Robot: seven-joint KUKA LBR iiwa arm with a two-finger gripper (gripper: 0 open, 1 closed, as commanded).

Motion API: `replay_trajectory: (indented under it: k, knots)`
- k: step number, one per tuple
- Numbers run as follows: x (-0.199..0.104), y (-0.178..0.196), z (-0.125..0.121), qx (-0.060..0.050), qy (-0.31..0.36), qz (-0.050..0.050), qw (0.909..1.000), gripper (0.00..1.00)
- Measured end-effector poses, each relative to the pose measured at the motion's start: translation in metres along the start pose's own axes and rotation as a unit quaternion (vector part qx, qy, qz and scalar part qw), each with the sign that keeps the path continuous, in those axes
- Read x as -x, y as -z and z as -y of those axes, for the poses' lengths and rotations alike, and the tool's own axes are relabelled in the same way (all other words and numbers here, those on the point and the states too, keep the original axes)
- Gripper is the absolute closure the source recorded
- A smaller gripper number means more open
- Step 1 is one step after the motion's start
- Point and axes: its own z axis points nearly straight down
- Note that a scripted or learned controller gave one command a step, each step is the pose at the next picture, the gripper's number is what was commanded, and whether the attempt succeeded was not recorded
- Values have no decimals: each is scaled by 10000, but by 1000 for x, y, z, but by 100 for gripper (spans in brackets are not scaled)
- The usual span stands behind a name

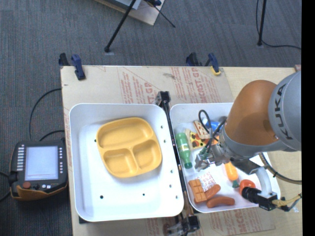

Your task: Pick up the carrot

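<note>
The arm's orange wrist band [251, 114] bulks up closest to the lens, hanging over the right bin [177, 107] and hiding part of its contents. Just under it, the carrot [231, 171] lies on the bin floor in the right half: a short orange piece, long axis running roughly up and down the view, tipped slightly. The gripper [203, 162] sits to the carrot's left, low among the toys, near but not over it; whether it is spread or pressed together I cannot tell, and nothing is visibly pinched. So the carrot lies off to the gripper's right, toward the arm's own side. Around it: a tomato [247, 184] just below-right, a sausage [220, 201] lower, a green bottle [184, 149] at the left wall. The left bin [78, 132] carries a yellow divided plate [129, 146]
</note>
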Motion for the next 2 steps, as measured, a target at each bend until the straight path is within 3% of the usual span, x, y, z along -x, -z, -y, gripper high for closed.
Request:
replay_trajectory:
  k: [1, 2]
  knots:
    - [79, -94, 20, 29, 1014, 12, 9948, 100]
    - [83, -95, 19, 68, 985, 81, 9951, 0]
